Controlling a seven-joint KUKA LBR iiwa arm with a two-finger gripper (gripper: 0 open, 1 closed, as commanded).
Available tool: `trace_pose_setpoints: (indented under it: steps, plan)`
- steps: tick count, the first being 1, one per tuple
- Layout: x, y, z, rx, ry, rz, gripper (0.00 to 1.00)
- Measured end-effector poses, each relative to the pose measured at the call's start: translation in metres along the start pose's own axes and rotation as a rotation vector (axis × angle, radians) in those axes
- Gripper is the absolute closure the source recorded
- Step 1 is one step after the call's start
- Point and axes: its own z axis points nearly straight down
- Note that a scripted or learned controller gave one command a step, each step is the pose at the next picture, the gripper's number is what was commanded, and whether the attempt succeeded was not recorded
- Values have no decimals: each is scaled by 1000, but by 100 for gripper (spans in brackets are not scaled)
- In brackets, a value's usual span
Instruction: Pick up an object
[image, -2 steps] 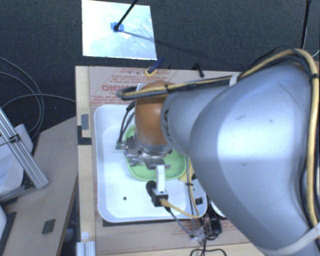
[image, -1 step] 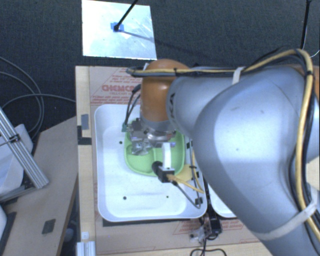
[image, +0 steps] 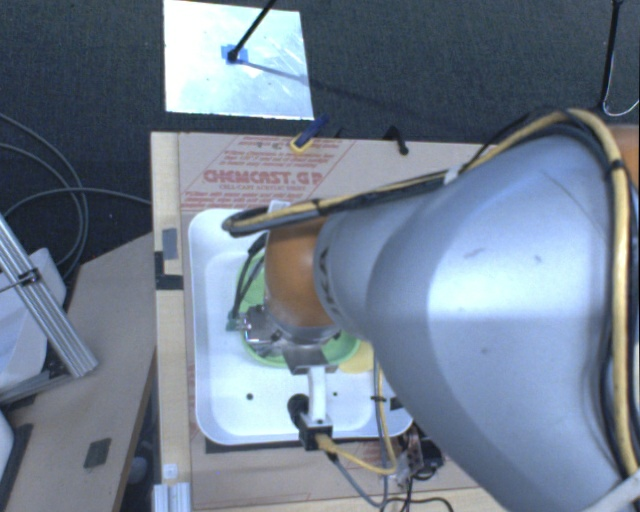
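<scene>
Under the gripper (image: 290, 342), a light green object (image: 252, 292) lies in the white bin (image: 208, 330), its edge showing on the left and lower right of the wrist. Contact can't be judged; the gripper body covers the object's middle. Can't tell whether the gripper is open or closed, the tips are hidden from this angle. Orange band (image: 292, 275) sits just above the gripper. Small yellow patch (image: 362, 358) just right of it, touching the green edge. Printed cardboard (image: 262, 170) lies beyond the bin's far rim.
</scene>
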Motion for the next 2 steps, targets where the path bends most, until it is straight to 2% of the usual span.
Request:
trace_pose_setpoints:
  steps: [1,2]
  plan:
    - [12,-2,-132,6,6,-3,100]
    - [-1,57,-303,-6,7,-1,100]
